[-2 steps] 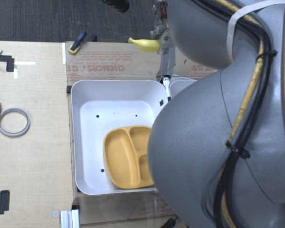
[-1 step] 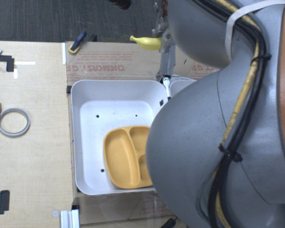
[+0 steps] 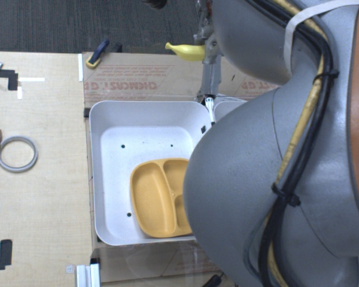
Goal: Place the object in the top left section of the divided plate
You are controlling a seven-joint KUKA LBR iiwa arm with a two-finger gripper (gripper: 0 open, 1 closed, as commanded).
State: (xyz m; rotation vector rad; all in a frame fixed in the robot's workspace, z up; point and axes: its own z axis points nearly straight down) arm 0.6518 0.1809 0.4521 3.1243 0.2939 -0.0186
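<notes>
Nearest you, the grey arm point(image 3: 275, 178) bulks over the right half of the view, its black cables running down its side, and covers the right part of the yellow divided plate point(image 3: 155, 199). That plate lies in the lower right of the left white bin point(image 3: 107, 130), with 1 long compartment on its left side plainly visible. Further back, a corner of the second bin point(image 3: 227, 107) shows. Beyond it, the tool point(image 3: 208, 43) hangs above the cardboard point(image 3: 143, 79), gripping a yellow banana-shaped object point(image 3: 186, 51), well apart from the plate. On the counter point(image 3: 42, 220) to your left lies a tape roll point(image 3: 17, 153).
</notes>
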